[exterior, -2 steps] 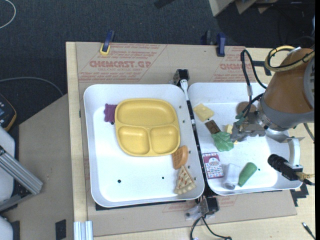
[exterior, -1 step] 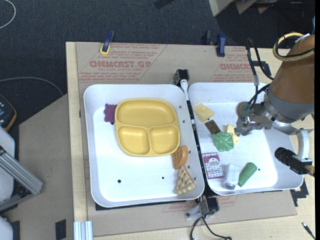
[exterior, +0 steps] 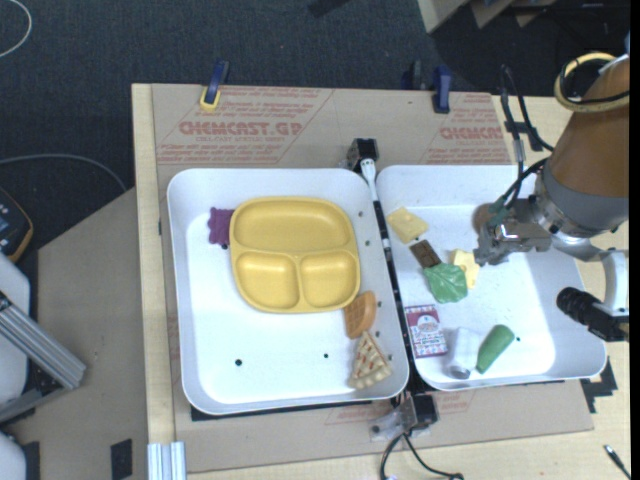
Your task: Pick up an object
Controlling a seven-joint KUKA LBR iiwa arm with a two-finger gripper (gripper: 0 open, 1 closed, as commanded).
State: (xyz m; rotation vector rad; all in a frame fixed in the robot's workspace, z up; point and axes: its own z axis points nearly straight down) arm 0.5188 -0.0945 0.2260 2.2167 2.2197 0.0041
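Note:
My gripper (exterior: 492, 248) hangs over the right bin (exterior: 560, 298), just right of a pale yellow block (exterior: 466, 267) and a green leafy piece (exterior: 447, 283). A brown bar (exterior: 425, 254) and a yellow cheese wedge (exterior: 406, 224) lie to its left. Near the front of that bin are a green pepper (exterior: 495, 348), a white cup (exterior: 463, 350) and a small red-and-white packet (exterior: 426, 330). The left bin (exterior: 200, 318) holds a yellow divided plate (exterior: 294, 252), a purple item (exterior: 219, 226), a croissant (exterior: 360, 314) and a waffle slice (exterior: 369, 361).
The grey arm with its orange band (exterior: 590, 128) comes in from the right above the right bin. Blue and yellow clamps (exterior: 213, 86) hold the cardboard base at the back. A black divider clip (exterior: 364, 154) sits between the bins.

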